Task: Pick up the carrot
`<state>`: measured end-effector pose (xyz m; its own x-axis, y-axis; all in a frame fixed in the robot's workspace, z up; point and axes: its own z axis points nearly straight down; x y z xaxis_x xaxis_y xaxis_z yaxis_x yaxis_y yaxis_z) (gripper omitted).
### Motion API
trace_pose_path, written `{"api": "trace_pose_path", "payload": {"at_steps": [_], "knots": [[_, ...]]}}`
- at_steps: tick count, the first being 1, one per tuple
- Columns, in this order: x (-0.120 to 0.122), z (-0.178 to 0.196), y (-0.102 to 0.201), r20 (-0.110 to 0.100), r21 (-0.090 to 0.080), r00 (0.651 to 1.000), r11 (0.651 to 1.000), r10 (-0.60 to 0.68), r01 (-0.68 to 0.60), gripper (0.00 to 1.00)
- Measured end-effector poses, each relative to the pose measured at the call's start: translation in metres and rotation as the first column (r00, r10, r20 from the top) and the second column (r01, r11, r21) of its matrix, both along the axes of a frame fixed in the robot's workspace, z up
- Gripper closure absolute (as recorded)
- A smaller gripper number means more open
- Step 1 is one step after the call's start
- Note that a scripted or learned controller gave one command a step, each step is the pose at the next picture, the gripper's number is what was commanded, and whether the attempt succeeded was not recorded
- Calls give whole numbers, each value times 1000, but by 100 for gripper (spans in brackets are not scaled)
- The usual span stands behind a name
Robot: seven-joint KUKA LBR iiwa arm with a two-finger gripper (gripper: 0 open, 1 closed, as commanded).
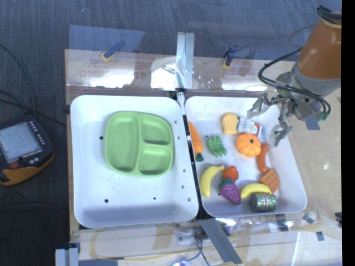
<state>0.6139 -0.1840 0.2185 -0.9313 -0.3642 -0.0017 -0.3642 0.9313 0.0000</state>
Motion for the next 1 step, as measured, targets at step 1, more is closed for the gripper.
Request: {"api": "trace_pose_path", "payload": {"at_steps": [1], "knots": [[-15, -121, 13, 7, -1, 993, 993, -120, 120, 0]]}}
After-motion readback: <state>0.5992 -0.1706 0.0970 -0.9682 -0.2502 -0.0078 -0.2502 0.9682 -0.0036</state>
